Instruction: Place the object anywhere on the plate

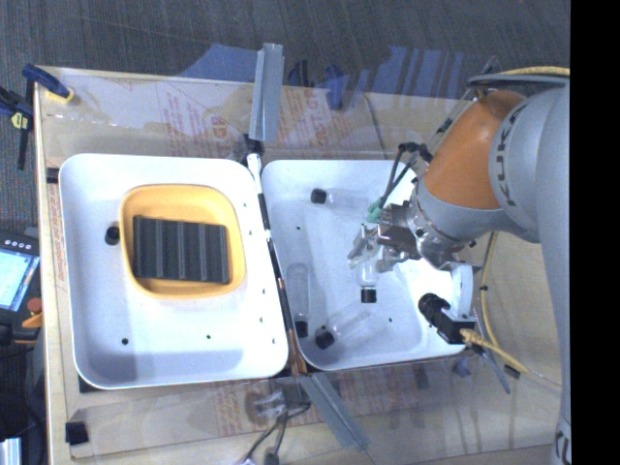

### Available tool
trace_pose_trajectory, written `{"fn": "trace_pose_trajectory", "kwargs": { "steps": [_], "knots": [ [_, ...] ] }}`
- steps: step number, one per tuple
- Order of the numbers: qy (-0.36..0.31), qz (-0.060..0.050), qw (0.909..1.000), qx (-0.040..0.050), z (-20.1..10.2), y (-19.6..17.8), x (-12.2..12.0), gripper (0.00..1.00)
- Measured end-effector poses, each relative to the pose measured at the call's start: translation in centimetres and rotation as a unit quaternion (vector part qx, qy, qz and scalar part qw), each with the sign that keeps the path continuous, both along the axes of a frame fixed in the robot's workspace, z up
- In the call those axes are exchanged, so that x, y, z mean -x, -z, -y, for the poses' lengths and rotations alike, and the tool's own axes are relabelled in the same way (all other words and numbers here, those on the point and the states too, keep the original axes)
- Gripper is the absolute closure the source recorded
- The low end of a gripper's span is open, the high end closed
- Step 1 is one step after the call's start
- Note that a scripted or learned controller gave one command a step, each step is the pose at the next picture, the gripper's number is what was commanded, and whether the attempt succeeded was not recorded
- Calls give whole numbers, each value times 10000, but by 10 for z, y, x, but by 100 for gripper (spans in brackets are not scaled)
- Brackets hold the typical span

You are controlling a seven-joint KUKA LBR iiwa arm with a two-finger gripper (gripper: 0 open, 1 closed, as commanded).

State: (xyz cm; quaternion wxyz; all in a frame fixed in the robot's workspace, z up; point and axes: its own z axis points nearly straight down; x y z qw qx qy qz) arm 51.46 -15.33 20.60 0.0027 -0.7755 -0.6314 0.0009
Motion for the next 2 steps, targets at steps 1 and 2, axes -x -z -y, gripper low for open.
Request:
{"fn": "trace_pose_trajectory", "kwargs": {
  "steps": [1,2],
  "knots": [
    [-1278,17,9918,8,-46,-26,-52,100],
    [-1635,11,9865,2,-75,-6,-101,100]
  ]
}}
